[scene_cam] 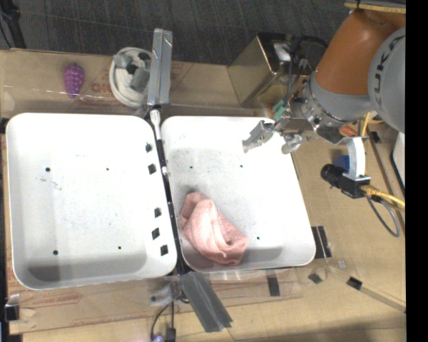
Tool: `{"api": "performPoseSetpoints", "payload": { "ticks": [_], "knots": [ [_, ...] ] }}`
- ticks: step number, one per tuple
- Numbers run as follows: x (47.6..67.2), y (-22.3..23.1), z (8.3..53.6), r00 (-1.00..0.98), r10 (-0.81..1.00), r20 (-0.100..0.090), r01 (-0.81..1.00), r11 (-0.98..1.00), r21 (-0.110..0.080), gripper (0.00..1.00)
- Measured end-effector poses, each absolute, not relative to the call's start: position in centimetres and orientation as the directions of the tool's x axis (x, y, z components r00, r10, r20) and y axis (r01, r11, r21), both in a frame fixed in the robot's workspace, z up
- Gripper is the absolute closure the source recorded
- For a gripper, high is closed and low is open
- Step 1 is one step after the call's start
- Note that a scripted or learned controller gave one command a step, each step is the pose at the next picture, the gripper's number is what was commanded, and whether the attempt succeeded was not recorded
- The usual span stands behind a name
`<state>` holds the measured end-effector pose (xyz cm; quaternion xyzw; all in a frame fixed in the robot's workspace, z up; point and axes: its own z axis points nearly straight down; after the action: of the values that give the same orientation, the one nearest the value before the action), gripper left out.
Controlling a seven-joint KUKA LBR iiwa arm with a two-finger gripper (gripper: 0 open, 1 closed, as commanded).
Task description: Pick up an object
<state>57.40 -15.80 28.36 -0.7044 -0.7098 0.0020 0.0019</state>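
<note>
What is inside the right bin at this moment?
A crumpled pink cloth lies in the right bin, near its front left corner. The rest of the floor shows bare white with dark specks. Anything beneath the cloth is covered. The gripper hangs over the bin's far edge.

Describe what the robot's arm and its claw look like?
The arm is bulky and rounded: grey shell with a broad orange band above the wrist and dark lettering on the grey. Its gripper is small, metallic grey, with two thin fingers. Thin cables run along the wrist.
</note>
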Motion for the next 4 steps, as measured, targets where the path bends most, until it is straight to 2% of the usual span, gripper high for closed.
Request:
{"api": "performPoseSetpoints", "payload": {
  "ticks": [1,2,3,4],
  "knots": [
    [63.0,-18.0,22.1,-0.217,0.976,0.0,0.976,0.217,-0.002,0.0],
    [64.7,-14.7,9.2,-0.271,0.963,0.0,0.963,0.271,-0.002,0.0],
    [57.5,-12.5,9.1,-0.205,0.979,0.001,0.979,0.205,-0.005,0.0],
    [50.6,-10.1,9.1,-0.291,0.957,0.003,0.957,0.291,-0.004,0.0]
  ]
}}
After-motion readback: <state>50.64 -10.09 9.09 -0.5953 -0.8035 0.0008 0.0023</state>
